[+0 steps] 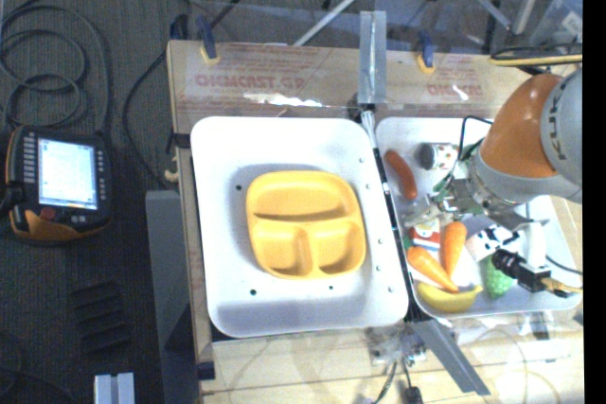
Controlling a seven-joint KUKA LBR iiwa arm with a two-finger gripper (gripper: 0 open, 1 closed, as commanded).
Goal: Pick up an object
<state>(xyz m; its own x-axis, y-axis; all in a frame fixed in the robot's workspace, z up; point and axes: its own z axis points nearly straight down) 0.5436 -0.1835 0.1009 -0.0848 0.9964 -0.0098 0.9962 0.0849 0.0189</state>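
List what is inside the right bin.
Right bin holds a sausage, two carrots, a banana, a green item. The arm covers whatever lies beneath it.

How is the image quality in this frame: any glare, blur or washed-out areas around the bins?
Camera view: soft overall, fine detail smeared; the left shallow white bin is near overexposed, though the yellow compartment tray reads clearly; glare streaks the clear film over the cardboard; small items beneath the grey-and-orange arm blur together.

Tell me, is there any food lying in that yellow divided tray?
No. The yellow tray sits bare in the left bin, while the toy foods, such as the carrot and banana, lie in the right bin.
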